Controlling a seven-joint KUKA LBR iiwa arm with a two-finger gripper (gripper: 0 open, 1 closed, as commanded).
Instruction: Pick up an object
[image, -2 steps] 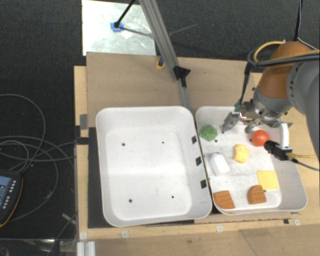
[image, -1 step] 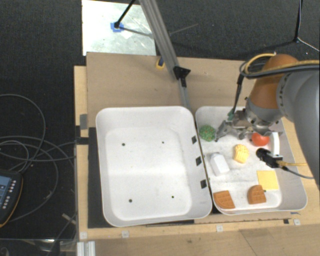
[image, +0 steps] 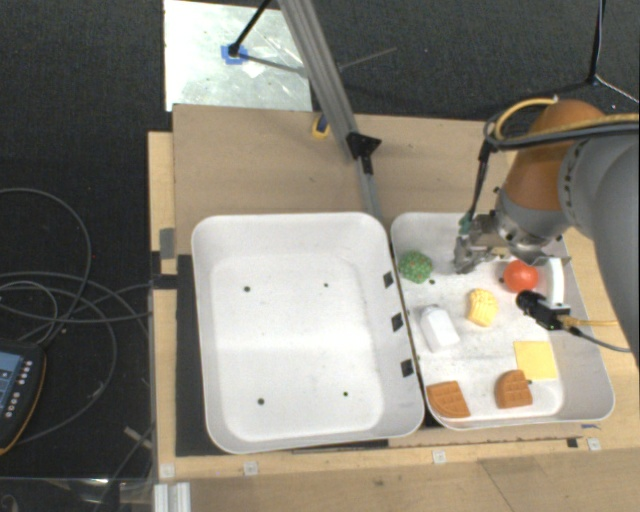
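Nearest, two brown pieces (image: 448, 399) and a yellow slab (image: 536, 359) lie in the right bin (image: 600, 400). Farther back sit a yellow lump (image: 482, 307), red ball (image: 520, 276) and green floret (image: 416, 266). Whether the gripper (image: 468, 256) beside them is open, I cannot tell.

White bins (image: 290, 240); green broccoli (image: 416, 266); red ball (image: 520, 275); yellow block (image: 536, 359).

Grey arm (image: 600, 180) with orange band, black cable, dark metal tool (image: 468, 252).
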